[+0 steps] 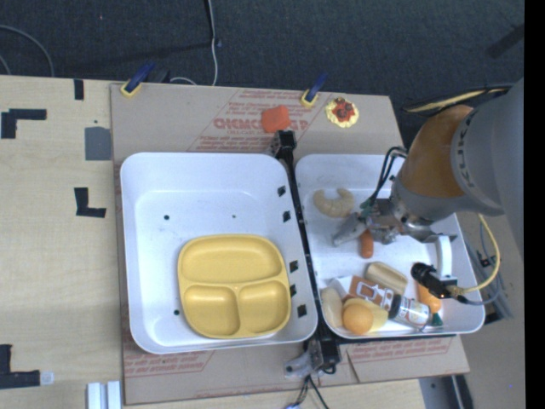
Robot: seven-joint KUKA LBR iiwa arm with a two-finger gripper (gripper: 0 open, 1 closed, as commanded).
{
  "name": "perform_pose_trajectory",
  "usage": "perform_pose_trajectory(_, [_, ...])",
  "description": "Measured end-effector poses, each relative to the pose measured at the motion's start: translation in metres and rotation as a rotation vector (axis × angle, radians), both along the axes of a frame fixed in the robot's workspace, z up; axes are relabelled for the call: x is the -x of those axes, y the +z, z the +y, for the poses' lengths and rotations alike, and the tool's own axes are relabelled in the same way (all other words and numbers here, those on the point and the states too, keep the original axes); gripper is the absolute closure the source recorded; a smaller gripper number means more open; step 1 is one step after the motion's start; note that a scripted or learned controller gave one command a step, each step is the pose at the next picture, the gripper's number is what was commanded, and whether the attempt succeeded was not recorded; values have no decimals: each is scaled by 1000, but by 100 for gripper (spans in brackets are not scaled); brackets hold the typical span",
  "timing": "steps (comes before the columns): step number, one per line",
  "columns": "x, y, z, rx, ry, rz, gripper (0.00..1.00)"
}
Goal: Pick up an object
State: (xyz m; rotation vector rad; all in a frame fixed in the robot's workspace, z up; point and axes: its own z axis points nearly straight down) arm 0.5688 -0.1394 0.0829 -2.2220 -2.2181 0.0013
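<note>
Small orange-red piece (366,246), short and stubby like a little carrot, standing in the right bin (328,170) near its middle, just under the gripper (361,227). Grey jaws spread apart above it, one pointing left toward a pale tan curved item (334,202); whether touching the orange piece, cannot tell. Toward the near edge, a brown-labelled bottle (393,301), a tan block (387,274) and a round orange fruit (358,317). In the left bin (149,177), a yellow divided tray (232,284).

Even overhead light, soft short shadows, mild glare on the white bins (145,186), slightly soft, low-resolution picture
</note>
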Motion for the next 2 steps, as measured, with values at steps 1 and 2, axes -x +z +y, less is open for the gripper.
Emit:
perform_pose_trajectory(1, [-1,7,1,-3,2,6,100])
perform_pose_trajectory(2, [15,103,108,-4,13,0,100])
